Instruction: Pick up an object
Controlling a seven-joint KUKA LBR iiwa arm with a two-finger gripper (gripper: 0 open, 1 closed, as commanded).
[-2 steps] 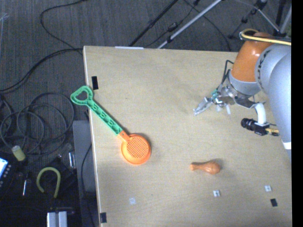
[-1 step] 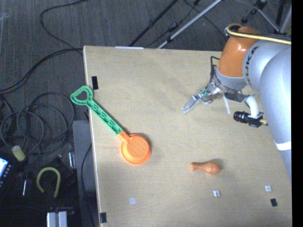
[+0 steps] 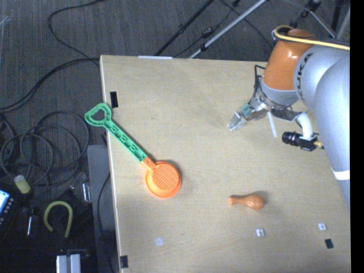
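Note:
A toy strainer lies on the tan board at the left, with a green handle (image 3: 120, 135) and a round orange mesh head (image 3: 163, 179). A small orange gourd-shaped object (image 3: 248, 201) lies lower on the board, right of centre. My gripper (image 3: 239, 121) hangs over the board's upper right, pointing down and left. It is well apart from both objects, with bare board beneath it. The gourd is below it in the view and the strainer far to its left. The orange wrist band (image 3: 284, 67) and grey arm (image 3: 335, 107) come in from the right.
The tan board (image 3: 187, 95) ends at a left edge near the strainer's handle loop. Beyond it, on the dark floor, lie cables (image 3: 40, 147) and a green hook-shaped item (image 3: 57, 212). Small markers (image 3: 260, 232) dot the board's lower right. Tripod legs (image 3: 239, 16) stand behind.

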